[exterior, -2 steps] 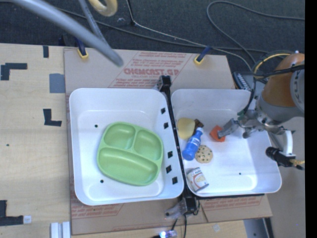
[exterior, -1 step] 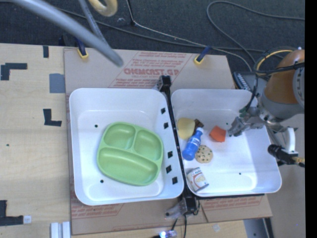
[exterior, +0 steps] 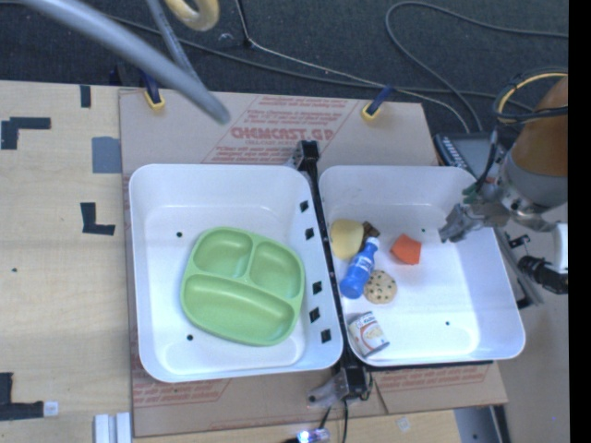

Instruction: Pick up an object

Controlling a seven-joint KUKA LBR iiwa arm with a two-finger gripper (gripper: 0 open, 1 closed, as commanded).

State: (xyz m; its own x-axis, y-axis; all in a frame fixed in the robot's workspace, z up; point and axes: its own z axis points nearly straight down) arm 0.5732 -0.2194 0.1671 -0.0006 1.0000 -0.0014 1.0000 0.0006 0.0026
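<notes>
The right bin [exterior: 480, 335] holds several small objects. An orange-red block [exterior: 406, 249] lies near its middle. Left of it are a yellow rounded object [exterior: 346, 238], a blue bottle [exterior: 358, 269] lying tilted and a speckled cookie [exterior: 379, 288]. A small white labelled can [exterior: 369, 333] lies near the front left corner. My gripper [exterior: 457, 223] hangs over the bin's right side, right of the orange-red block and apart from it. Nothing shows in its grasp.
The left bin [exterior: 152, 201] holds a green divided plate [exterior: 245, 284]. A black divider with clips [exterior: 317, 247] runs between the bins. The arm's grey wrist and orange band [exterior: 540, 150] stand beyond the right bin's rim. Cables cross the dark floor behind.
</notes>
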